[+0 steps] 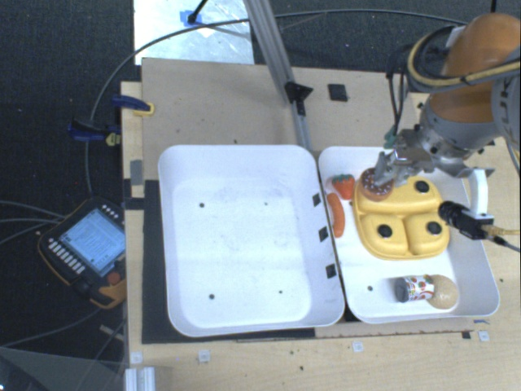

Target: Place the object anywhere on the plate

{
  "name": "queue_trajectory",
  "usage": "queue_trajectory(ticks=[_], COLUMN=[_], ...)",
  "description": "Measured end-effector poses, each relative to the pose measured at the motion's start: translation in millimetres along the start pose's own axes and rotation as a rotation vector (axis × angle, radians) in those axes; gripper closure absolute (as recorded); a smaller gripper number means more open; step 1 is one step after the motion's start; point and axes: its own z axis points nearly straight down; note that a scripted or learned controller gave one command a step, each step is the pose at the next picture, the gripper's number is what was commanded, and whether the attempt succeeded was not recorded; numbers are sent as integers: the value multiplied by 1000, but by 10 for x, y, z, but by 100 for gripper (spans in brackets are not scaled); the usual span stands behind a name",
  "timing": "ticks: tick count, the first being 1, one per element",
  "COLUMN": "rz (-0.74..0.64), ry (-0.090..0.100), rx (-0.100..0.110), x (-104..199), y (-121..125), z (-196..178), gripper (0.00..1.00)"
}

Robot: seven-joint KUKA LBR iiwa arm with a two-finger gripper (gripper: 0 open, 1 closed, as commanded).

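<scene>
The gripper hovers over the yellow plate's upper-left compartment, where a brown round object sits beneath it. Whether it is released cannot be told, so placement looks nearly done.

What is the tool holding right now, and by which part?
Cannot be told. The tool sits right over a round brown-and-pink object at the yellow plate's upper-left corner; the contact is hidden.

1. Arm enters from the upper right of the frame, orange band uppermost, grey wrist below it.
2. Gripper points down-left, right of frame centre; finger state unresolved.
</scene>
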Motion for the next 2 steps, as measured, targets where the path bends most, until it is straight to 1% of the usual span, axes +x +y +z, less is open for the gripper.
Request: queue_trajectory(ticks=[1, 2], rz=[0, 0], ry=[0, 0], rx=[1, 2], x=[477, 900], y=[-67, -259], z=[69, 43], gripper=[100, 100])
